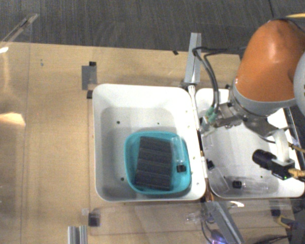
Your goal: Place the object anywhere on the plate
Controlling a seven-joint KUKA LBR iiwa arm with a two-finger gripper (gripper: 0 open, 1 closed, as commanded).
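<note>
A: Camera view, lower centre: dark ribbed object (153, 162) lying on the teal plate (131, 151), left bin (142, 98), long axis running up-down the frame
B: Left of the claw (218, 120), across the bin wall. Wide or narrow? Cannot tell

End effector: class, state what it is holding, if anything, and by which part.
It cannot be told: the arm hides the end effector. The dark ridged object lies on the teal plate.
</note>
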